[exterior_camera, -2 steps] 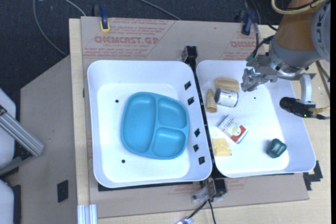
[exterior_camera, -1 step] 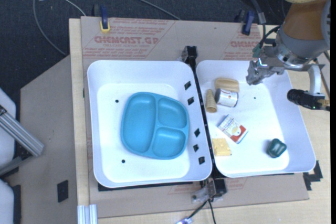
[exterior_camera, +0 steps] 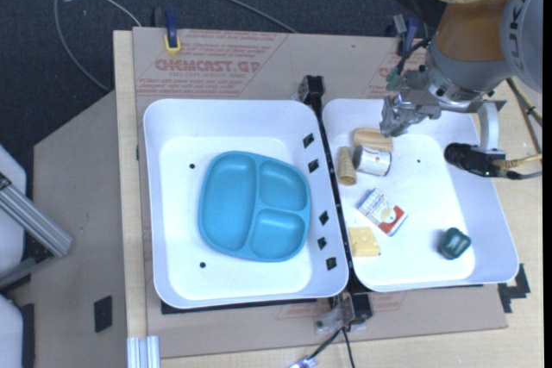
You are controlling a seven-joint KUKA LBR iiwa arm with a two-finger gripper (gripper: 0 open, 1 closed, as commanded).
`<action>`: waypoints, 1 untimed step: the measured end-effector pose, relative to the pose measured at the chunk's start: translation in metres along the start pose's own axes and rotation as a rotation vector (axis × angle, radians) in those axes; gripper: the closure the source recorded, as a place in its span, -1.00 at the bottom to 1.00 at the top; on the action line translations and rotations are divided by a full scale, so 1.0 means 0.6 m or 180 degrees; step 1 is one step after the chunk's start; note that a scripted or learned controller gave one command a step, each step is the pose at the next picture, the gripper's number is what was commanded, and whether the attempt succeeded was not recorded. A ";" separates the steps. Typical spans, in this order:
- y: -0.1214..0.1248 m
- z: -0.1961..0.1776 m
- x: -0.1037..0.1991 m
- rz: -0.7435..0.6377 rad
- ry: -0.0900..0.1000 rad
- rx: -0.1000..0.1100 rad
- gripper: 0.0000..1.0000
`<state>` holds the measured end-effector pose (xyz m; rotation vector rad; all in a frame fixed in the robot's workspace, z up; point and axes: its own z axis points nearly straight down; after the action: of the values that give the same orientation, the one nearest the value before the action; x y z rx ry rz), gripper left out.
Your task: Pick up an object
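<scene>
My gripper (exterior_camera: 394,125) hangs over the back left part of the right bin (exterior_camera: 483,211), just right of a tan block (exterior_camera: 371,139). Directly below that block lies a small white can (exterior_camera: 374,160), and a cork-coloured cylinder (exterior_camera: 346,165) rests by the bin's left wall. A red, white and blue carton (exterior_camera: 382,213) sits mid-bin. A yellow wedge (exterior_camera: 363,242) lies at the front left and a dark green object (exterior_camera: 454,244) at the front right. Nothing shows between the gripper's tips.
The left bin (exterior_camera: 164,185) holds a blue divided plate (exterior_camera: 254,206). A black divider with clips (exterior_camera: 321,177) runs between the two bins. Both bins stand on a cardboard sheet (exterior_camera: 216,60), with cables on the dark floor behind.
</scene>
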<state>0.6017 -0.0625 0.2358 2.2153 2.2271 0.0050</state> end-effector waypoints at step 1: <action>0.006 0.011 0.104 -0.0002 0.0006 0.0014 1.00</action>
<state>0.6051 0.0002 0.2292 2.2177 2.2308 0.0022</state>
